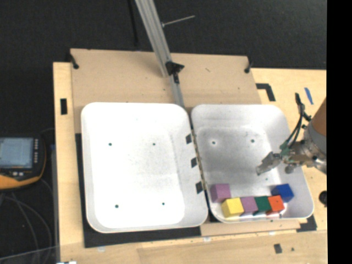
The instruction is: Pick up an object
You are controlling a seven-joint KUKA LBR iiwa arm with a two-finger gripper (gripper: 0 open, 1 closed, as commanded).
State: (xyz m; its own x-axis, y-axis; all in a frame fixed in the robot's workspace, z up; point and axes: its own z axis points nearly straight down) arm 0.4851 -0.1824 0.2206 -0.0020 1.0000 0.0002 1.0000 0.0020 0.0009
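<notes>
My arm reaches in from right over right bin (242, 114), wrist cut off at frame edge. My gripper (273, 164) hangs above bin floor, apart from blocks; jaw state blurred, cannot tell. Small cubes cluster at near edge: purple (221, 191), yellow (232, 207), mauve (249, 204), green (262, 203), orange (275, 203), blue (283, 191). Left bin (137, 164) smooth white.

Both shallow white plastic bins (137, 164) look smooth, slightly scuffed with grey speckling. The pale wooden bench top (159, 76) is matt, and that slanted silvery metal rail (157, 34) has a dull sheen.
</notes>
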